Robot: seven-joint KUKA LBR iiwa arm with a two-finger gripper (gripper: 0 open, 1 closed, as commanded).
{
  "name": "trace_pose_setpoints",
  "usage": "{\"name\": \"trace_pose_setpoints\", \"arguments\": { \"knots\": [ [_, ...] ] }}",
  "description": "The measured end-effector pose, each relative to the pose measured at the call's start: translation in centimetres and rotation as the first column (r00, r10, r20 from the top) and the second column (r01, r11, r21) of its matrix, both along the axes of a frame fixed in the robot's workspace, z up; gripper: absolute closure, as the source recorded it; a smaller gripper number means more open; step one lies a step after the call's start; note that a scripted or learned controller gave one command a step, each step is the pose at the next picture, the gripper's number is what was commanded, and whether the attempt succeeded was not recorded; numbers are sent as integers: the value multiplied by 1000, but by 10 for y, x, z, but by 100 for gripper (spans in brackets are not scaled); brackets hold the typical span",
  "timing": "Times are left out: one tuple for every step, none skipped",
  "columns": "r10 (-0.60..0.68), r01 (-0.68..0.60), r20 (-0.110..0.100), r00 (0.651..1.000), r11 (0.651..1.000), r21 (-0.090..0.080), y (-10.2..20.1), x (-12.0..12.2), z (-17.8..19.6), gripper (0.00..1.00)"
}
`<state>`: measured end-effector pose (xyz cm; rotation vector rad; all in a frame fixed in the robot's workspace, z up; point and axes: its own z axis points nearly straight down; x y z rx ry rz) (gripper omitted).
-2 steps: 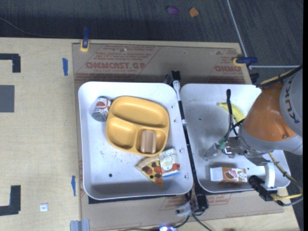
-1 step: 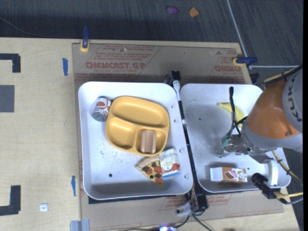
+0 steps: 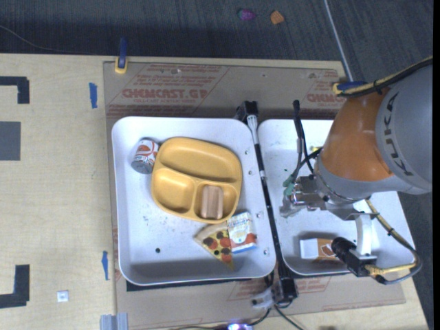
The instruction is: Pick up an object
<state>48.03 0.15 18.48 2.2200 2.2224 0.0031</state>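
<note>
My gripper hangs over the middle of the right bin, below the grey arm with its orange band. A small white and brown box lies flat near the right bin's front edge, just in front of the gripper and apart from it. In the left bin a yellow divided plate holds a brown block in its front right compartment. A crushed can lies at the plate's left. A toy pizza slice and a small carton lie in front of the plate.
A black divider with cables runs between the two bins. The arm's body covers much of the right bin's right half. A cable loop hangs off the arm near the front right corner.
</note>
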Motion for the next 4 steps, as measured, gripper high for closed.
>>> {"name": "trace_pose_setpoints", "arguments": {
  "knots": [
    [0, 0, 0, 1000, 1000, -1, 0, 0, 0, 0],
    [0, 0, 0, 1000, 1000, -1, 0, 0, 0, 0],
    [0, 0, 0, 1000, 1000, -1, 0, 0, 0, 0],
    [0, 0, 0, 1000, 1000, -1, 0, 0, 0, 0]
  ]
}}
